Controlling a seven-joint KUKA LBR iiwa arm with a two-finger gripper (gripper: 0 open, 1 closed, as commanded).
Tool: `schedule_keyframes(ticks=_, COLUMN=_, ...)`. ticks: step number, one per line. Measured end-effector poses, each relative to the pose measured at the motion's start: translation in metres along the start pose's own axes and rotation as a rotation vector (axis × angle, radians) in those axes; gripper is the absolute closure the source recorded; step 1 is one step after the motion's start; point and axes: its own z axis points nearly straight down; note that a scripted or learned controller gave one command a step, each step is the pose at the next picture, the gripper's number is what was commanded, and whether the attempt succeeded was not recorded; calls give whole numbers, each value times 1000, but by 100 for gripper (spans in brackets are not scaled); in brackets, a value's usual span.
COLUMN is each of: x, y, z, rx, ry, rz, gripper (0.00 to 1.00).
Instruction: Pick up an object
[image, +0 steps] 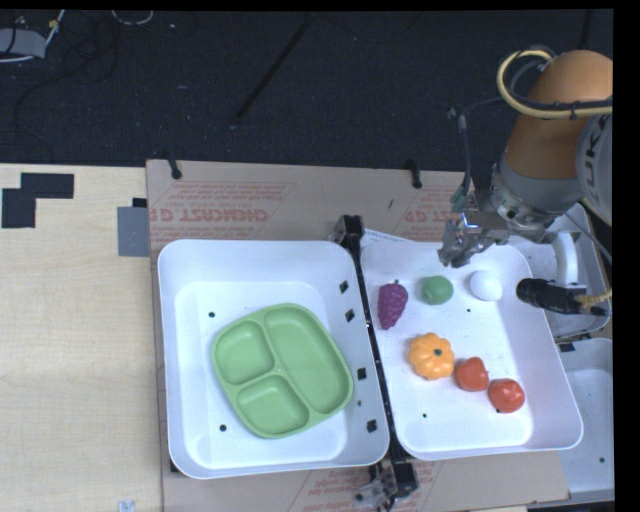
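I see the pincer (458, 243) over the far edge of the right bin (545, 410), just above a green ball (436, 290) and a white egg (486, 286). Purple grapes (391, 303), an orange pumpkin (431, 356) and two tomatoes (472, 374) (506, 395) lie nearer. The left bin (190, 290) holds a green divided plate (281, 370).

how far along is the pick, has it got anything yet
Nothing looks picked up. The end effector sits over the back edge of the right bin, next to the green ball and the white ball, with nothing seen between its fingers. The purple grapes, orange pumpkin and two red pieces lie on the bin floor. The grasp and lift are left.
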Motion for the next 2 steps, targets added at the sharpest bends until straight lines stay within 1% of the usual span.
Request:
schedule_keyframes(ticks=1, x=47, y=-14, z=4, rx=1, ry=0, rz=0, gripper=100)
schedule_keyframes(ticks=2, x=103, y=-17, z=20, rx=2, ry=0, rz=0, gripper=100)
